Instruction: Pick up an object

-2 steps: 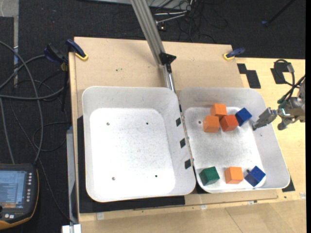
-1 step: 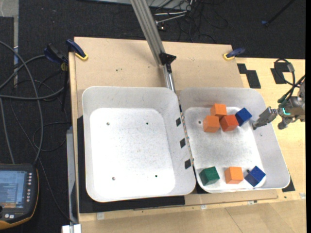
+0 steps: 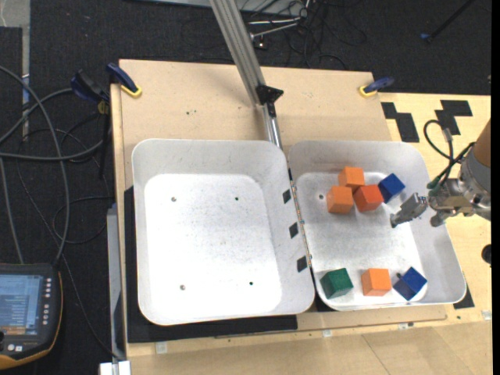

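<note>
Blocks fill my right bin (image 3: pixel 437 241): three orange blocks (image 3: pixel 353 192) clustered with a blue block (image 3: pixel 391 186) at the far end, and a green block (image 3: pixel 337 282), orange block (image 3: pixel 376 281) and blue block (image 3: pixel 410 283) along the near edge. My hand (image 3: pixel 410 209) hovers beside the far blue one, fingers spread, holding nothing.

the arm (image 3: pixel 478 162) shows at three o'clock in the view as a rounded grey body with an orange-brown patch along its upper edge. a black cable (image 3: pixel 439 143) loops in a curve at the arm's ten o'clock side and runs down toward the wrist. the wrist block (image 3: pixel 457 201) is grey metal with darker seams. the gripper (image 3: pixel 408 211), at the wrist's nine o'clock, is made of small grey and silver parts.
</note>
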